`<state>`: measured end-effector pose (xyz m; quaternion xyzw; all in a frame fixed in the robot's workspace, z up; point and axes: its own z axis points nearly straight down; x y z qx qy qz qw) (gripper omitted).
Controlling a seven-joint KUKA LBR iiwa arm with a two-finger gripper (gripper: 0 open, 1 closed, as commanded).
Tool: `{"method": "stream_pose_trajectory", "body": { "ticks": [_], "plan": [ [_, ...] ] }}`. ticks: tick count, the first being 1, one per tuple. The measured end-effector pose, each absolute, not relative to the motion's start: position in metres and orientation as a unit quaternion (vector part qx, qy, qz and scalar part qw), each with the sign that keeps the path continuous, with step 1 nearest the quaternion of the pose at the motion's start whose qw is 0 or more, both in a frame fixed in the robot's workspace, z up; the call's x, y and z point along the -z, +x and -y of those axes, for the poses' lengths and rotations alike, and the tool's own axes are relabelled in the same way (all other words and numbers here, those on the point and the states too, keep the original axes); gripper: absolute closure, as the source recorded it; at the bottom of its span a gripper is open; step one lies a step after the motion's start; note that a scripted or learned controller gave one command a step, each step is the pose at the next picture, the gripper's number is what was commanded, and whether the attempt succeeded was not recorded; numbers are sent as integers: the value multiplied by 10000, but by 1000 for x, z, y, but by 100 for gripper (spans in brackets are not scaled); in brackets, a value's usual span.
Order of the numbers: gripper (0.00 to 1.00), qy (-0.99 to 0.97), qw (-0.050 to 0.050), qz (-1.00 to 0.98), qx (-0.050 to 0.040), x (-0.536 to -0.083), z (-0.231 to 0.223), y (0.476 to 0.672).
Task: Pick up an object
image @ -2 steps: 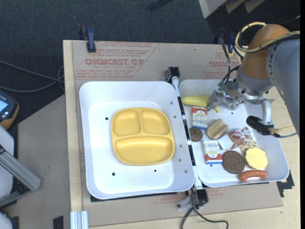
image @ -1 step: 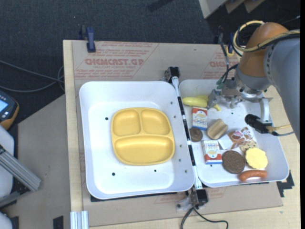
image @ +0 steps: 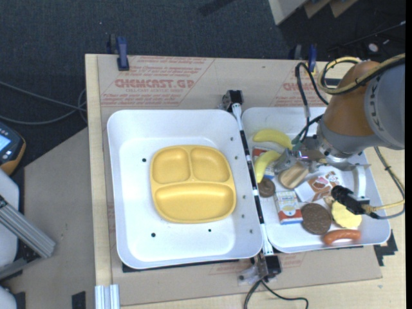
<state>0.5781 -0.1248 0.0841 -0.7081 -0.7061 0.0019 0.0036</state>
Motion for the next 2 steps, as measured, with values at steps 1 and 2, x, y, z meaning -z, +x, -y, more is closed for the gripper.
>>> {"method": "stream_pose_trajectory", "body": {
  "ticks": [1,2],
  "plan": [
    [0,-7079,-22,7063,4,-85,168,600],
    [0,-7048,-38,7094,8,-85,110,650]
  ]
}}
